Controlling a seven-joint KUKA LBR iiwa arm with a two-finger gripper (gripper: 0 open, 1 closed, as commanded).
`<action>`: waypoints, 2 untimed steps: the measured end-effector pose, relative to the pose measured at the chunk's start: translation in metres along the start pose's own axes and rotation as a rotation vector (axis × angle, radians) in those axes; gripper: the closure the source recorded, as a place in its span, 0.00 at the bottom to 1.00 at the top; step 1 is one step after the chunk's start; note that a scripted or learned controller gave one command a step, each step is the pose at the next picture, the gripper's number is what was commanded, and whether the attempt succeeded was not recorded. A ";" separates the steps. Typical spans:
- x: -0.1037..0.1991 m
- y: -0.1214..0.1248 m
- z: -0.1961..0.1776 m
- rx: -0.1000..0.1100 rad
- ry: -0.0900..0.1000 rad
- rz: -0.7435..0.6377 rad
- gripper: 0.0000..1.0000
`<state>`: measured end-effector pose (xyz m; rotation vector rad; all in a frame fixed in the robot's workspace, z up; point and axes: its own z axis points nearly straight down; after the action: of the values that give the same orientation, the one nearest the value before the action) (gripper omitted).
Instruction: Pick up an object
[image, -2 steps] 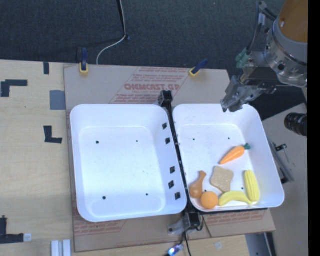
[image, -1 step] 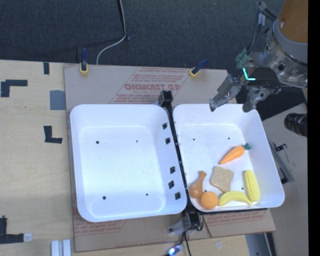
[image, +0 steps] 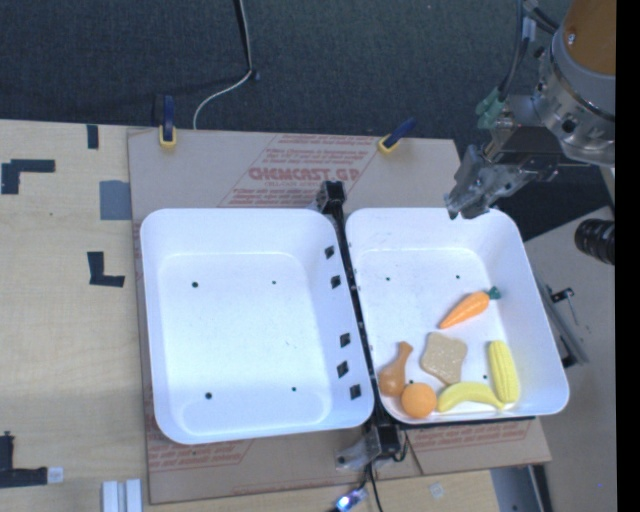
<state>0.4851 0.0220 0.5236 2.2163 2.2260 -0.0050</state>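
The right bin (image: 400, 250) holds several toy foods near its front right corner: an orange carrot (image: 466, 308), a tan bread slice (image: 443, 357), a yellow corn cob (image: 503, 371), a yellow banana (image: 468, 397), an orange ball-shaped fruit (image: 418, 401) and a brown drumstick-like piece (image: 396, 372). My gripper (image: 470, 197) hangs above the bin's far right rim, well away from the foods. Nothing shows between its fingers.
The left bin (image: 240, 320) sits beside the right one, joined by a black-clipped divider (image: 343, 300). Both rest on a cardboard sheet (image: 290, 170) held by yellow and blue clamps. A white cable (image: 225, 85) runs behind.
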 end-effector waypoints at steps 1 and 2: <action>0.000 0.000 0.000 0.001 0.000 0.000 0.00; 0.000 0.000 -0.010 0.001 -0.001 -0.001 1.00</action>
<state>0.4855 0.0223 0.5333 2.2154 2.2269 -0.0062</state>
